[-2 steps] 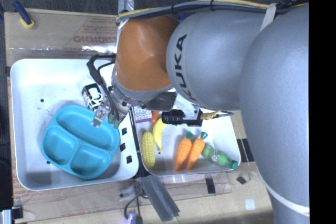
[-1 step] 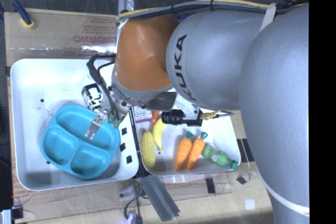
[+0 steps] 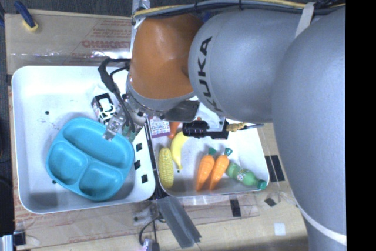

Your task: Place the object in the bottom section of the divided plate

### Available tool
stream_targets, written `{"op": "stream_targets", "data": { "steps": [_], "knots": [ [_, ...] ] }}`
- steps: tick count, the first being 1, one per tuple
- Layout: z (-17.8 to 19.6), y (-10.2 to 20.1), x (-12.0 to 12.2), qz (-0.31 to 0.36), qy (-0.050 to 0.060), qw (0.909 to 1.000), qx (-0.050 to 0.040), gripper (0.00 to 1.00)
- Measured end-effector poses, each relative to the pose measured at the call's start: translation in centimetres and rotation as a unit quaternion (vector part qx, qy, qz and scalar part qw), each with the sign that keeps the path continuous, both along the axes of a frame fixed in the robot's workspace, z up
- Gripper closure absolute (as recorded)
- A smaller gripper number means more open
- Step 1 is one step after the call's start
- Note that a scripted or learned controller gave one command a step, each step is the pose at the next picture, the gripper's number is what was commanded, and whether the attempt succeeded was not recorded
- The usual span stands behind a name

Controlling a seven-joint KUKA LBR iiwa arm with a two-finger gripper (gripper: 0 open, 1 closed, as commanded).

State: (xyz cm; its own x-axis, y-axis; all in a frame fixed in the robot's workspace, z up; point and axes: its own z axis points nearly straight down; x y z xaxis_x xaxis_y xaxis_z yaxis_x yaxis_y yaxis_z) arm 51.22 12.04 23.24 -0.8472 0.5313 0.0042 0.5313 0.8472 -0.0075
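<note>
A blue divided plate (image 3: 89,159) lies in the left white bin (image 3: 35,97), with three sections showing. My gripper (image 3: 115,125) reaches in from the right and hangs over the plate's upper right rim. Its tip is small and partly blurred, and I see nothing clearly held in it. In the right bin (image 3: 258,150) lie a corn cob (image 3: 166,166), a banana (image 3: 177,149), two carrots (image 3: 211,168) and a green item (image 3: 247,177).
The large grey arm with its orange band (image 3: 161,62) covers much of the right bin and the back of the scene. A cardboard sheet (image 3: 64,38) lies behind the left bin. A dark grey strip (image 3: 176,221) sits in front of the bins.
</note>
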Motion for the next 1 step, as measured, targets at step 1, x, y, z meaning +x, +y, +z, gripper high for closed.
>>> {"op": "stream_targets", "data": {
  "steps": [1],
  "knots": [
    [0.00, 0.01, 0.00, 0.000, 0.000, 1.0000, -0.0001, 0.00]
  ]
}}
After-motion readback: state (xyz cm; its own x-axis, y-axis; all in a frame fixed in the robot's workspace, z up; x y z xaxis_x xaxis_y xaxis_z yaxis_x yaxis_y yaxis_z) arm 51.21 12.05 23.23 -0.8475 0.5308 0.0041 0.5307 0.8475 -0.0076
